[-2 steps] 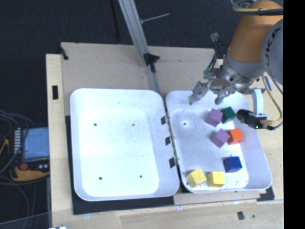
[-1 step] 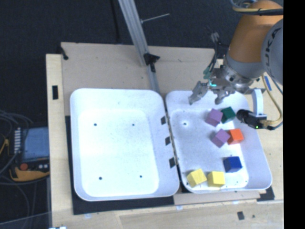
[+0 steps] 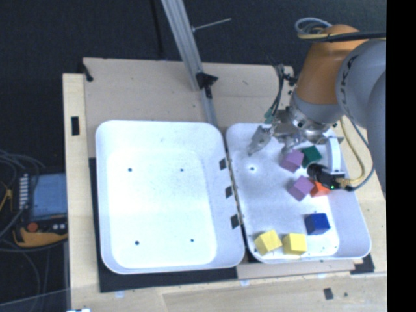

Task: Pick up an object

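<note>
Over the upper left corner of the right bin [image 3: 351,242], my pincer [image 3: 259,139] hangs with its tip pointing left and a little down; whether it is spread or pressed together I cannot tell, and I see nothing between its tips. Nothing is picked yet, so I judge this to be the approach, before any grasp. The nearest candidates are a purple block [image 3: 292,159] just to the right of the tip and a dark green block [image 3: 312,154] beside that one, both partly under my wrist. Farther down lie a second purple block [image 3: 301,187] touching an orange-red piece [image 3: 320,189], then a blue cube [image 3: 317,223], and at the near rim two yellow blocks [image 3: 268,242] [image 3: 295,243] side by side.

The next move, as I see it, calls for settling on one block (the blue cube stands apart and looks easiest), centring over it, and descending straight.

My arm [image 3: 354,70] comes in from the right, its orange band above the wrist, bent down towards the bin. The left bin [image 3: 104,142] sits alongside on the counter [image 3: 75,103].
</note>
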